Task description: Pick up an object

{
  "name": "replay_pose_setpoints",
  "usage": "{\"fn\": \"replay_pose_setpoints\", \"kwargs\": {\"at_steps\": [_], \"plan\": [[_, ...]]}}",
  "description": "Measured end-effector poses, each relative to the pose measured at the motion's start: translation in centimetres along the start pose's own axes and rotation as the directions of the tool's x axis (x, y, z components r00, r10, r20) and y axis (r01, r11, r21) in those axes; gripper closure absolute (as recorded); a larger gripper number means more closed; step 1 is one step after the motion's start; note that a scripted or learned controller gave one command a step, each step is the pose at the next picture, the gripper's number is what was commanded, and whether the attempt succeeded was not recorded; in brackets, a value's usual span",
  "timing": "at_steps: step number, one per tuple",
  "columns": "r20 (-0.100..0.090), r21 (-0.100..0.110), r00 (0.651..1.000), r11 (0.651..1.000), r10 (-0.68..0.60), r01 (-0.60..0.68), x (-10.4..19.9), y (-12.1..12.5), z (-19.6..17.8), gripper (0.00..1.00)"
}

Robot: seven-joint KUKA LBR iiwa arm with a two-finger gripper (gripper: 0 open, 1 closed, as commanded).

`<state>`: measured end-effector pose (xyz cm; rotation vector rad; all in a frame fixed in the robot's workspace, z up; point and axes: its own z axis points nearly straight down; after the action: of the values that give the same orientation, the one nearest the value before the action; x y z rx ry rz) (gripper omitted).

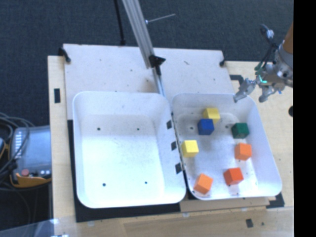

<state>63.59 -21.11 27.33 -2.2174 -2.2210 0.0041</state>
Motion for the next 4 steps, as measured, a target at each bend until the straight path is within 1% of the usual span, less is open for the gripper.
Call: {"fn": "replay_pose_setpoints", "kwargs": {"at_steps": [1,2,3,4], "plan": [[0.003,-0.004,1.0,1.0,-0.003,0.003,0.0,0.1,-0.3,0.0],[0.002,-0.001,1.0,1.0,-0.002,0.002,-0.4,0.6,4.0,0.0],[0.001,-0.001,1.0,1.0,-0.006,0.006,0.1,1.2,8.5,0.0],[0.002,-0.005,1.0,1.0,-0.006,0.006,0.1,2.2,14.1,0.0]]}}
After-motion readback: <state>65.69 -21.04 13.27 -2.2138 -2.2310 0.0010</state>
